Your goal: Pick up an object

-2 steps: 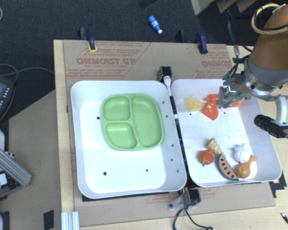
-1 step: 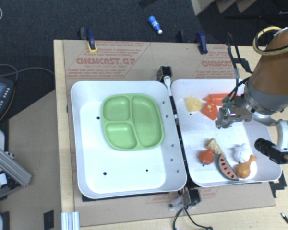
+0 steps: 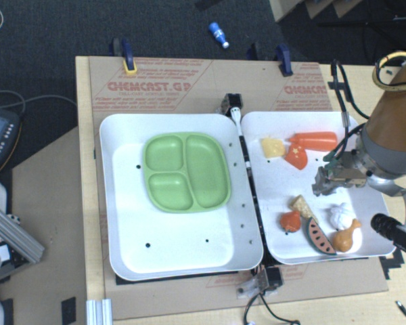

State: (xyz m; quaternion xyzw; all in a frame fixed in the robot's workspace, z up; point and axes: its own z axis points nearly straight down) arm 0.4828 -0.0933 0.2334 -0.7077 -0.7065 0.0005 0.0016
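White crumpled object (image 3: 339, 215) lies in the right bin (image 3: 271, 242), just near of the gripper (image 3: 330, 181), which hovers directly above; finger opening cannot be determined.

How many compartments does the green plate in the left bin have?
3. The green plate has a small compartment at its upper left, another small one at its lower left, and one long one down its right side.

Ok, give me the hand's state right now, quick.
Hand: over the right bin, above the white crumpled item; open or closed cannot be told, and nothing is seen held.
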